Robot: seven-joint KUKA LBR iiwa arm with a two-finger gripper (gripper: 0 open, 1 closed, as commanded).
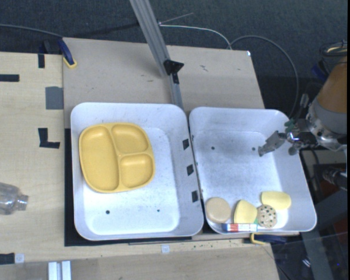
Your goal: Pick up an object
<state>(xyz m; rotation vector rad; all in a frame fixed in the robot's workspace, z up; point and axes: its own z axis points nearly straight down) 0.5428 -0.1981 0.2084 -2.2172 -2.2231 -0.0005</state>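
Observation:
My gripper (pixel 280 146) hangs over the right edge of the right bin (pixel 233 156), open, with nothing between its fingers. Along that bin's front wall lies a cluster of small items: a tan round piece (pixel 217 209), a yellow wedge-shaped piece (pixel 244 212), a speckled cookie (pixel 268 216) and a yellow lump (pixel 275 200). A thin white, red and blue stick (pixel 240 228) lies against the front rim. The gripper is well behind these items and above them.
The left bin (pixel 128 214) holds a yellow divided plate (pixel 116 156) in its back half. A grey pole (pixel 154 34) slants down to the seam between the bins. A clear plastic bottle (pixel 4 197) lies on the bench at the far left.

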